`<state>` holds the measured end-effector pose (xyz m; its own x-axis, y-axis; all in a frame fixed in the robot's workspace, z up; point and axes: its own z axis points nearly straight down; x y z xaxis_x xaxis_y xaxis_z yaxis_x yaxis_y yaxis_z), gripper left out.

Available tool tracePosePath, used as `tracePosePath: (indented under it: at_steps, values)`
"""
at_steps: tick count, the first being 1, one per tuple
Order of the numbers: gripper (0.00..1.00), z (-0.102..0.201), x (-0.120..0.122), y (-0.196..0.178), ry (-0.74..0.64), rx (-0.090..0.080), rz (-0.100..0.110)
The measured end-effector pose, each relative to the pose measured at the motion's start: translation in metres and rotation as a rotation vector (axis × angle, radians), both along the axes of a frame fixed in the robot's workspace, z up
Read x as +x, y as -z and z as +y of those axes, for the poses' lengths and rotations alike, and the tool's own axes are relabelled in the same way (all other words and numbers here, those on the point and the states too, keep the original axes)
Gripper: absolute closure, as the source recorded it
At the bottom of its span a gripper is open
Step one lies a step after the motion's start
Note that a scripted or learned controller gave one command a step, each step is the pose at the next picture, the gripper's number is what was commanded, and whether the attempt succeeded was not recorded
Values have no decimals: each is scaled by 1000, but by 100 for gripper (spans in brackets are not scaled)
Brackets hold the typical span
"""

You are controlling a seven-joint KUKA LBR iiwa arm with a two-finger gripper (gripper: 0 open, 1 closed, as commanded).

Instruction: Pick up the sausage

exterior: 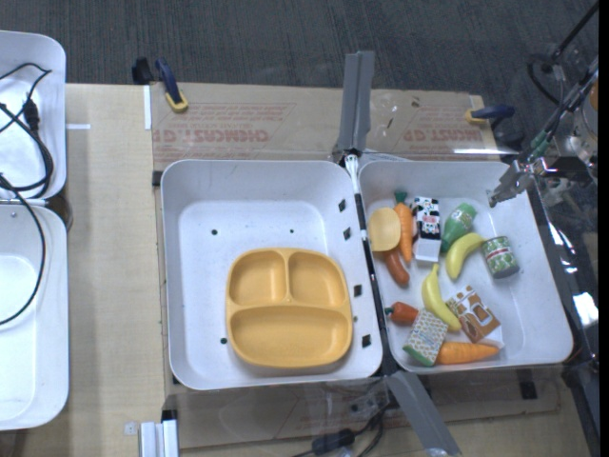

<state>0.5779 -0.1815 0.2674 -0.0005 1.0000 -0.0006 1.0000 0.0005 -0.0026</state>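
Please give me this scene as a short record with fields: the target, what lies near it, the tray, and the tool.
target: sausage, lying in the right bin, near its left wall
neighbours: carrot and round yellow piece touching it
left bin: yellow divided tray
tool: above the right bin's far right corner, away from the sausage

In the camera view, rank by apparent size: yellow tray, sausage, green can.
1. Yellow tray, by far the largest.
2. Sausage and green can look about alike; I won't rank them.
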Motion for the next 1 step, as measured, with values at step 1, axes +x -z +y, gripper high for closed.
tracePosePath:
  at_steps: [1]
  values:
    - [0,84,32,82,-60,0,0]
